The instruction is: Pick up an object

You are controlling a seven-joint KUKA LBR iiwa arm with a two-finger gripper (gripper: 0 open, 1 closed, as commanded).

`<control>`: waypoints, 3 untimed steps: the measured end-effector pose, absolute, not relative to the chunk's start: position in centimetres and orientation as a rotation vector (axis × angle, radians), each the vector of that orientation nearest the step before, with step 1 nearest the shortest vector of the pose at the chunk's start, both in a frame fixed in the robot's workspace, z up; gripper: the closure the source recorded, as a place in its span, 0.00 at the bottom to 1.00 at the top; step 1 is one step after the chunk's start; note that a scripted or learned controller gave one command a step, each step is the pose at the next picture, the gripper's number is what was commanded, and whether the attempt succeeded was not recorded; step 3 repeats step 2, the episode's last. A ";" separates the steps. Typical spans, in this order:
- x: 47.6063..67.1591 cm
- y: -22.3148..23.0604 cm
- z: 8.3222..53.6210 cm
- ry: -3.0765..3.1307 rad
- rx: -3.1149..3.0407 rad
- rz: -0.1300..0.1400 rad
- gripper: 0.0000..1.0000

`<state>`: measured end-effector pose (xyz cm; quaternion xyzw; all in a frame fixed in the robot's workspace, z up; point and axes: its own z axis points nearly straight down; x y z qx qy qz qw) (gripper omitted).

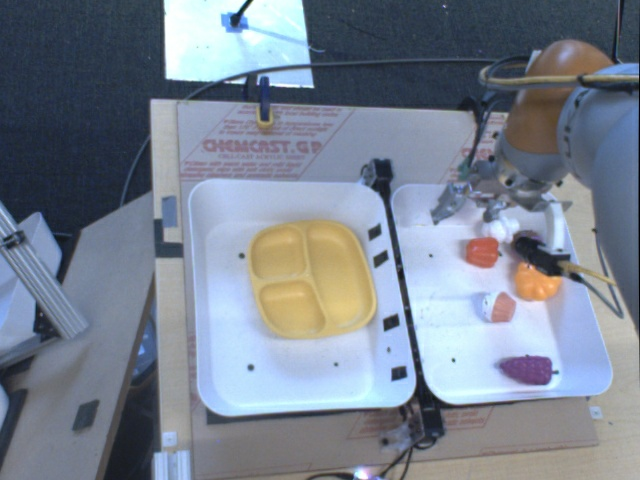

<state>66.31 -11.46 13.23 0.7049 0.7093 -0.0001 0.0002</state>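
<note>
My gripper (470,208) hangs over the back part of the right bin (440,368), with its fingers (446,204) spread open and nothing between them. Just in front of it and slightly right lies a small red-orange pepper-like toy (482,251). An orange fruit-like toy (537,284) sits further right, partly covered by the robot's wrist hardware. Nearer the front are a white and peach piece (497,307) and a purple piece (527,369).
The left bin (215,368) holds a yellow divided plate (310,276). A black-clipped divider (392,278) joins the two bins. The arm (590,118) reaches in from the upper right. A grey bench corner (100,268) lies to the left.
</note>
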 end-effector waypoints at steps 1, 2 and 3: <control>66.3 -11.4 8.2 2.229 2.214 -0.001 0.00; 66.5 -11.4 9.7 2.227 2.208 0.005 1.00; 66.5 -11.4 9.7 2.227 2.208 0.005 1.00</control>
